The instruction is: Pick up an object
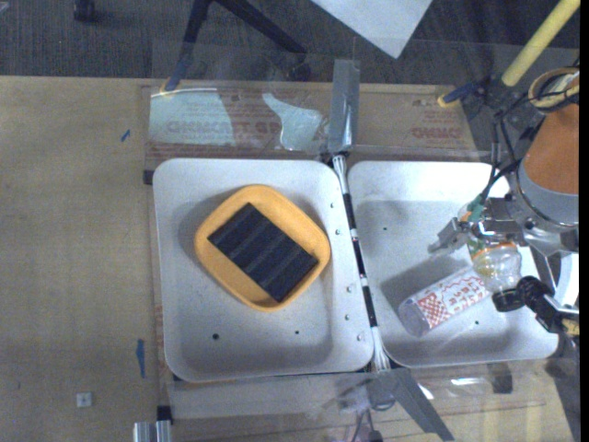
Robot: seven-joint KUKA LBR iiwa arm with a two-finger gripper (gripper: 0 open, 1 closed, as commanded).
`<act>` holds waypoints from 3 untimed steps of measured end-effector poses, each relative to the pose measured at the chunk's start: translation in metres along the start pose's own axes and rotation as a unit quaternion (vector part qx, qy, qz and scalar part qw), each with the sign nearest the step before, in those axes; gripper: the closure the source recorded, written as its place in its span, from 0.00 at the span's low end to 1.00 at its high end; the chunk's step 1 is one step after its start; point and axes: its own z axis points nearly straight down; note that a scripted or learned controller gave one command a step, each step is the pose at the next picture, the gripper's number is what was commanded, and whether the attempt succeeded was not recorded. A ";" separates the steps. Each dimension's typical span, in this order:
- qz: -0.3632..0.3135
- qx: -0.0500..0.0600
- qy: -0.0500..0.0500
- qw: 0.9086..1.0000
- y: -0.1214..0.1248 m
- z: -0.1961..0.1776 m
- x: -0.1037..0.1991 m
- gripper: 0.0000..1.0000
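Lying in the right bin (405, 187), a red-patterned white tube (444, 302) is seen beside the gripper (486, 247); finger state cannot be told.

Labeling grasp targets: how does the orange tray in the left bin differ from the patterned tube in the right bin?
The orange tray is wide, flat and rounded-square with a dark slatted insert; the patterned tube is a slim white cylinder with red print. The tray lies alone mid-bin, far from the gripper; the tube lies on its side right beside it. Both rest diagonally, each in a white bin.
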 end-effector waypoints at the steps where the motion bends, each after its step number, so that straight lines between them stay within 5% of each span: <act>1: 0.017 -0.003 -0.001 1.000 0.017 0.142 0.000 0.00; 2: 0.018 -0.004 -0.001 1.000 0.017 0.134 -0.001 1.00; 3: -0.081 -0.002 -0.001 0.997 0.091 0.055 0.015 1.00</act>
